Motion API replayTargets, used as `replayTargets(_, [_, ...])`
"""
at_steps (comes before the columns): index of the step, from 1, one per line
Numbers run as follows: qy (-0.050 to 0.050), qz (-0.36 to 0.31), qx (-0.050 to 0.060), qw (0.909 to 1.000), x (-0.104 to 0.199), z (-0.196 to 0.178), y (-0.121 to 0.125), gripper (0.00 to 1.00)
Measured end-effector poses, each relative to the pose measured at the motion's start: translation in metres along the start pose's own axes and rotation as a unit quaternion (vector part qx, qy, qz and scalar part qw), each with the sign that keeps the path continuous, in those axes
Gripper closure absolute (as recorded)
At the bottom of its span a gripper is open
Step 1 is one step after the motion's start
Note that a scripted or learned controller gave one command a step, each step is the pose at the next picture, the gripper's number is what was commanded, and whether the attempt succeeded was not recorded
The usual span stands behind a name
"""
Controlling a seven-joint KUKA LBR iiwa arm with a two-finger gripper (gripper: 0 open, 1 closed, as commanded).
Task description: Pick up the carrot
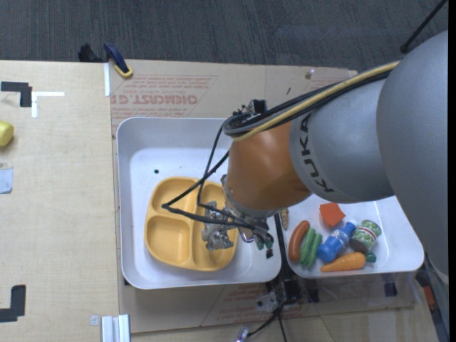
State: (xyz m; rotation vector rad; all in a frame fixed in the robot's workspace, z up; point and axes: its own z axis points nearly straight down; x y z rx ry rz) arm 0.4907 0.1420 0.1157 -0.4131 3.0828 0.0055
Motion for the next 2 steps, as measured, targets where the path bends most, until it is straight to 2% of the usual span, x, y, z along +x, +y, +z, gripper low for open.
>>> replayTargets(1, [0.012,0.062,0.001,0.998,0.002,-0.112,-0.047,1.0])
replayTargets(2, [0.015,0.112,0.001,0.9935,-0.008,-0.066,0.011,1.0])
